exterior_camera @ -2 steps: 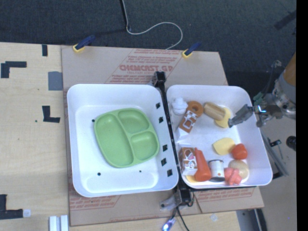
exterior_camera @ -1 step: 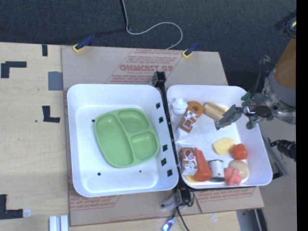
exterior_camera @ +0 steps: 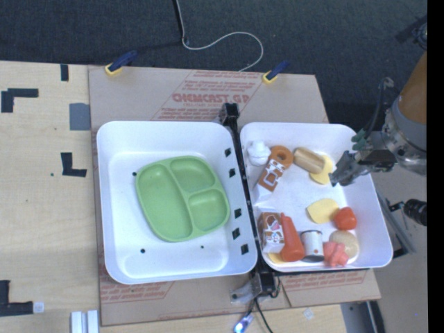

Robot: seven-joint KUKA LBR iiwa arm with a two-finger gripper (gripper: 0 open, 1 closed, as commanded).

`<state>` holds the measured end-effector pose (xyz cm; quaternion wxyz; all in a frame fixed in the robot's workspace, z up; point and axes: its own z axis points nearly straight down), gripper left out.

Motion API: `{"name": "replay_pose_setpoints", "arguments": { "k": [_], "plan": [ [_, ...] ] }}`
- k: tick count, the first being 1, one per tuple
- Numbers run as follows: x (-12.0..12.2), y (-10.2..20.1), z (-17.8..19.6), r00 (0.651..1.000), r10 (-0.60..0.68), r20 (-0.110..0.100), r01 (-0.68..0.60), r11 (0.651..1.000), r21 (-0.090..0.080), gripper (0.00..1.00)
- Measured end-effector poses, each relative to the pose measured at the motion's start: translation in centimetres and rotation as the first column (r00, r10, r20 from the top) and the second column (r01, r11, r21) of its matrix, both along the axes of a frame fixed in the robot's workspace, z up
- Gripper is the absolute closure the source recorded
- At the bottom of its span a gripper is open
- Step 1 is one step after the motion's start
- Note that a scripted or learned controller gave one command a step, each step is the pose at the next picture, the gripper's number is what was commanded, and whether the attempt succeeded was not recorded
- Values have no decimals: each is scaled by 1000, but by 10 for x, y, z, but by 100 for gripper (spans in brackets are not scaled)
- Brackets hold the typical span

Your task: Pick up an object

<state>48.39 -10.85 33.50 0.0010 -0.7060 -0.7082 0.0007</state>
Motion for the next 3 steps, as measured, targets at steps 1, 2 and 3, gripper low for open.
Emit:
{"name": "replay_pose_setpoints", "arguments": {
  "k": [1, 2, 3],
  "plan": [
    [0, 46, 35, 1000, 3, 5, -3, 1000, 0, 100],
    [6, 116, 74, 1000, 3, 4, -3, 1000, 0, 100],
    [0, 180, 123, 1000, 2, 4, -2, 1000, 0, 100]
  ]
}}
